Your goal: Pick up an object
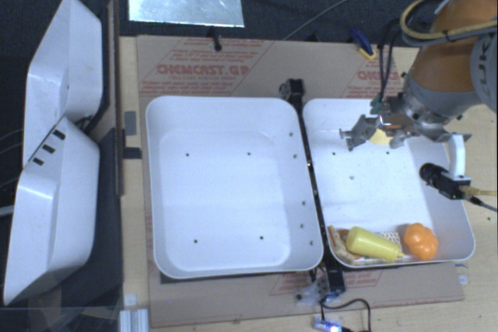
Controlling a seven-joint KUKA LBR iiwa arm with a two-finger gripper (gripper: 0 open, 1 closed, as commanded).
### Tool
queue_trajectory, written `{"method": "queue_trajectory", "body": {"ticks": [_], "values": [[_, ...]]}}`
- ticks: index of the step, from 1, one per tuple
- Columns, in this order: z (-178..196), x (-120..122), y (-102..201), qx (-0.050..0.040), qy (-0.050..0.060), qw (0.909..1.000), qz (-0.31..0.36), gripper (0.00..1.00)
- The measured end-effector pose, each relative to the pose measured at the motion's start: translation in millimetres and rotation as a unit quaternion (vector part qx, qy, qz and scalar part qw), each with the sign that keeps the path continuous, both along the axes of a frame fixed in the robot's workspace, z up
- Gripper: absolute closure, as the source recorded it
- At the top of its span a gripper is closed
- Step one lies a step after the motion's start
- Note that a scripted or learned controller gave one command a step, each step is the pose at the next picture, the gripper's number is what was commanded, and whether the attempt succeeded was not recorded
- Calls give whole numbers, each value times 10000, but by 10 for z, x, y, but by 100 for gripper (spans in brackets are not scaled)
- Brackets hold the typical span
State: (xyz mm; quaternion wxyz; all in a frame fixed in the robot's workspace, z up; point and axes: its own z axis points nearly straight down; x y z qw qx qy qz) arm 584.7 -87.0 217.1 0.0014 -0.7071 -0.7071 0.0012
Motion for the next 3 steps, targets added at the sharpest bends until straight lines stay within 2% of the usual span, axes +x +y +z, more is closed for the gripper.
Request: {"method": "queue_trajectory", "body": {"ticks": [2,3], "values": [[-1251,-12,3,1,4,10000,0,0],[-1118,5,-1,-2,-26,10000,-3,100]]}}
